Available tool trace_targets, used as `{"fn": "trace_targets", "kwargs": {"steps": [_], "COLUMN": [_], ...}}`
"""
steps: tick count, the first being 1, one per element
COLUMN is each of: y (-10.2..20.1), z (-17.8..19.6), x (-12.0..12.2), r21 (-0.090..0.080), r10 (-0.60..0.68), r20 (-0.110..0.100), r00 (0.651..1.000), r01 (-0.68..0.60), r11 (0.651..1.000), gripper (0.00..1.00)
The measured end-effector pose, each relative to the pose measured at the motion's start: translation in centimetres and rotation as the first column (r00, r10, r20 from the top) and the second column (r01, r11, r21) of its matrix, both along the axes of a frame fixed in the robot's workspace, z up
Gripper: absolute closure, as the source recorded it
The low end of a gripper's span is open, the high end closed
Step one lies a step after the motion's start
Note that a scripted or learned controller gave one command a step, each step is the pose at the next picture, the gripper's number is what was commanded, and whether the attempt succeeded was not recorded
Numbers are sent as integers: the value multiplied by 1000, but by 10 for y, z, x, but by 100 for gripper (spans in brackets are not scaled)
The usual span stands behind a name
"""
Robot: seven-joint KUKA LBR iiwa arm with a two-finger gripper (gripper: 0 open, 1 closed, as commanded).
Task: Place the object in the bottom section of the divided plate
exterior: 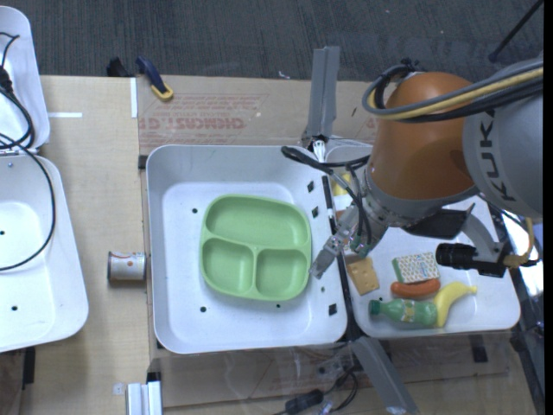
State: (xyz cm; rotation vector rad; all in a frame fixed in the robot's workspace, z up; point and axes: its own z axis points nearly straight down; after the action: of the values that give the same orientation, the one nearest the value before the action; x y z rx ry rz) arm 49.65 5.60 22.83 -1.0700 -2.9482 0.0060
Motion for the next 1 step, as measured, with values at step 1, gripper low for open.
{"fn": "trace_targets", "kwargs": {"steps": [1], "y": [-29], "z": [-1], "x": [38], "r21": [0], "r10": [-16], "r20": [2], "r00": [1000], "r01": [16], "r11": [1000], "gripper": [0]}}
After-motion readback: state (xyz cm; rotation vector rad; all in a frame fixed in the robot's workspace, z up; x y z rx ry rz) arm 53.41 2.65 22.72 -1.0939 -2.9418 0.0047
